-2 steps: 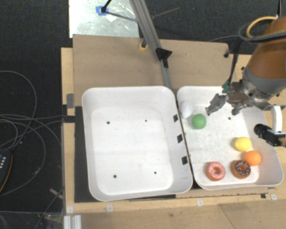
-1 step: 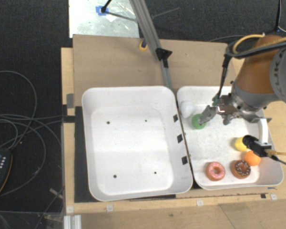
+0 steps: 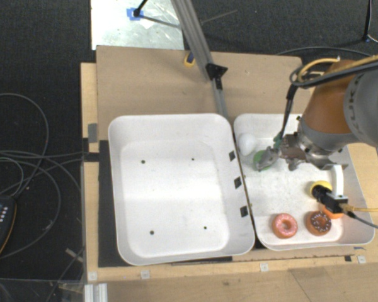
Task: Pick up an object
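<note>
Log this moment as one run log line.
arm: over right bin | claw: beside green object | pink donut, brown donut: near front wall

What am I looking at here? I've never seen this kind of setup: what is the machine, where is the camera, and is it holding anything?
One camera looks down at a slant on a bench with two shallow white bins: the left bin and the right bin. The grey arm with an orange band reaches in from the right; its gripper is low over the right bin, beside a green object and a white object. Whether it grips anything is unclear. Nearer the front lie a pink doughnut, a brown doughnut and a yellow object.
</note>
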Controlling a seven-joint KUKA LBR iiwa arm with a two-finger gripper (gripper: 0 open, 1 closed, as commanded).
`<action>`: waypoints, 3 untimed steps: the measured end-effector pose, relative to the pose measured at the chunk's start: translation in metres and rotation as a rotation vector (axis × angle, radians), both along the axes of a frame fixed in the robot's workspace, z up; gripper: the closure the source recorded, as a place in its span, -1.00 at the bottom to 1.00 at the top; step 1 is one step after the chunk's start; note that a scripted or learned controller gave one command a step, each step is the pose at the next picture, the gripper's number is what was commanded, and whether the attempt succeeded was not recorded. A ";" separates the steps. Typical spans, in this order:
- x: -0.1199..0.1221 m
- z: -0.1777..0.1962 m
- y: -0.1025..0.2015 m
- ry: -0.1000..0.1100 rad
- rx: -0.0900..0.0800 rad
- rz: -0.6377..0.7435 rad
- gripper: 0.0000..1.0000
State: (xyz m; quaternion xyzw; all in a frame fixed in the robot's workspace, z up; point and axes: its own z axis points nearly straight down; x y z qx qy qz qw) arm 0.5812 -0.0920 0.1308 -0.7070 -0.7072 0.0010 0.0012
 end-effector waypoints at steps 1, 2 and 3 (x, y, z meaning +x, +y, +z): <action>0.002 0.014 0.000 -0.006 0.000 -0.001 1.00; 0.008 0.069 -0.010 -0.011 -0.002 0.002 1.00; 0.005 0.133 -0.009 -0.013 -0.002 0.004 1.00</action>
